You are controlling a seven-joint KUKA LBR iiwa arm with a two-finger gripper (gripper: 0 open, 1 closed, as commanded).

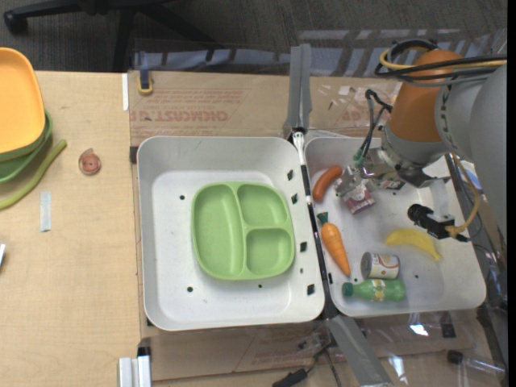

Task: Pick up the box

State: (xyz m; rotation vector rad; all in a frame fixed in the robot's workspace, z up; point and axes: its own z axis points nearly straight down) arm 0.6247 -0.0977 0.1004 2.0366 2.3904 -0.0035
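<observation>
Gripper (pixel 352 185) down over the box (pixel 360 201)

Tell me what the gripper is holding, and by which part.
Cannot be told. The gripper sits over a small pink box in the right bin, but a grip on it isn't visible.

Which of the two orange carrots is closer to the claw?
The upper carrot, lying just left of the claw. The other carrot lies lower in the right bin, beside the can.
</observation>
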